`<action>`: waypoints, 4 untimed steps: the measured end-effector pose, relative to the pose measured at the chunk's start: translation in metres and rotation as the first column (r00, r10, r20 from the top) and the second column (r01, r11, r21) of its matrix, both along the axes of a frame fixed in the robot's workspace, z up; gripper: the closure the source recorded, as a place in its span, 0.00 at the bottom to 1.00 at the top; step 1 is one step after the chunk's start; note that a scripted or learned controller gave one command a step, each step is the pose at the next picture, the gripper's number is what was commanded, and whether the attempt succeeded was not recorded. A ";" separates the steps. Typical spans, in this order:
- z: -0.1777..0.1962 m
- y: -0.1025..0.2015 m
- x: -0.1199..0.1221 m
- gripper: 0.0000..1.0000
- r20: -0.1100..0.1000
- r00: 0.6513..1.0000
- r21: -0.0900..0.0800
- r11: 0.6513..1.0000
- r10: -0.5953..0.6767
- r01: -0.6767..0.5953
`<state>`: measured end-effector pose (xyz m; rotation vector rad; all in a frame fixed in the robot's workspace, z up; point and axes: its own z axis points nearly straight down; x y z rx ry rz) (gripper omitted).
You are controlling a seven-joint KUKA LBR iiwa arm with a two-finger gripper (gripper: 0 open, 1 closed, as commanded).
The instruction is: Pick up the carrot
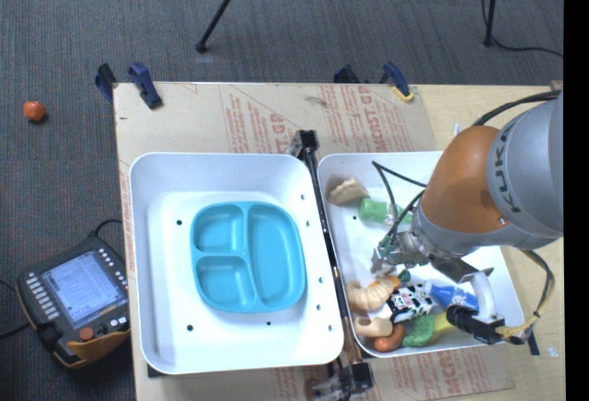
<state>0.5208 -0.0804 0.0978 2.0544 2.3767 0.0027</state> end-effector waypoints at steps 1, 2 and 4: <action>-0.011 -0.022 -0.040 1.00 -0.002 0.997 -0.001 0.997 -0.078 0.078; -0.011 -0.006 -0.045 1.00 -0.003 1.000 0.000 1.000 -0.011 0.011; -0.010 -0.006 -0.045 1.00 -0.001 1.000 -0.001 1.000 -0.025 0.025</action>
